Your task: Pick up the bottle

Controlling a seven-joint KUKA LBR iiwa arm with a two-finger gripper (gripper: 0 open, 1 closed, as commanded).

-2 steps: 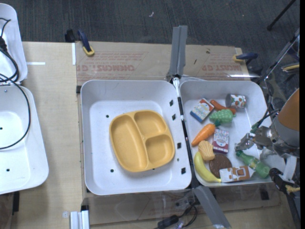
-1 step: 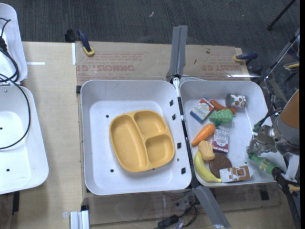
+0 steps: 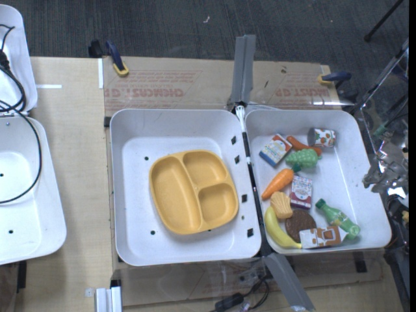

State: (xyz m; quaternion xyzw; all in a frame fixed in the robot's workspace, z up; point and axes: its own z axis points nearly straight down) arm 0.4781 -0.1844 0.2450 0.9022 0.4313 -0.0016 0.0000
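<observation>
bottle (image 3: 338, 218) of green plastic lies tilted in right bin (image 3: 368, 174); pincer (image 3: 383, 174) state unclear.

A robotics lab or test workshop, seen from above. A plywood bench (image 3: 71, 174) stands on dark grey carpet (image 3: 195, 12) at the top of the frame. Two shallow white bins (image 3: 123, 187) sit side by side at centre, fixed with metal brackets (image 3: 244, 64). Clamps (image 3: 116, 60) grip the bench's upper edge. Black cables (image 3: 19, 96) loop at the left. The right bin holds plastic toy food (image 3: 286, 182); the left bin holds a yellow divided tray (image 3: 193, 191).
</observation>
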